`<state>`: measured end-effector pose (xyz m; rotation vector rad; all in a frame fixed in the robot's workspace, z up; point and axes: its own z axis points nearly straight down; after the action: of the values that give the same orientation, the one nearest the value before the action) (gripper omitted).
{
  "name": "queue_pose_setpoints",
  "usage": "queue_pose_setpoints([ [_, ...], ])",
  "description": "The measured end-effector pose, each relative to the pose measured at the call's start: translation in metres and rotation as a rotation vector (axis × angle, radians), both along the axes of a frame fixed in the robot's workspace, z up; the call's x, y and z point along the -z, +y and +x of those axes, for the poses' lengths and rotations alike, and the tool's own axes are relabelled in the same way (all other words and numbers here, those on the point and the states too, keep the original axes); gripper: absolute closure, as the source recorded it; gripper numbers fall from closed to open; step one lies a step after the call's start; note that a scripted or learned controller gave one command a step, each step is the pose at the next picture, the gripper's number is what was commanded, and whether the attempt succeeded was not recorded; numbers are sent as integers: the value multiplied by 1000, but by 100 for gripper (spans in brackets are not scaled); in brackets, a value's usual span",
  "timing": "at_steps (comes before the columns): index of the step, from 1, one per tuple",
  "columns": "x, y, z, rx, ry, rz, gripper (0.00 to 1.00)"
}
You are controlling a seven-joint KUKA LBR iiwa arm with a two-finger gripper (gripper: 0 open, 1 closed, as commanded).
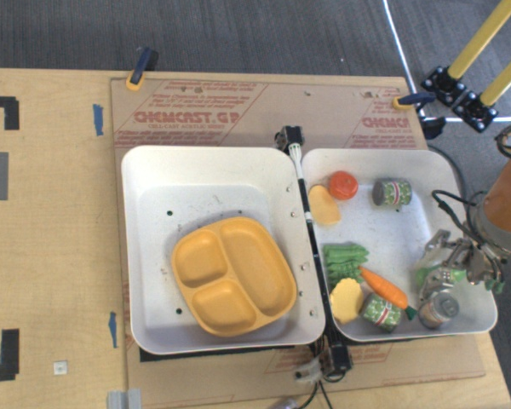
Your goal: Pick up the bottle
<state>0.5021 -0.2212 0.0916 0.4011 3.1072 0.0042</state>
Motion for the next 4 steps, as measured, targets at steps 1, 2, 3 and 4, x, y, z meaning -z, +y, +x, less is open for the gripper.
queue_pose_setpoints([
  [1,-7,0,-10,-574,-34,-20,100],
  [2,0,0,-1,-1082,-20,-23,100],
  [3,0,-3,44,-1100,2,-12,100],
  [4,0,-3,4,-1343,-12,-26,100],
])
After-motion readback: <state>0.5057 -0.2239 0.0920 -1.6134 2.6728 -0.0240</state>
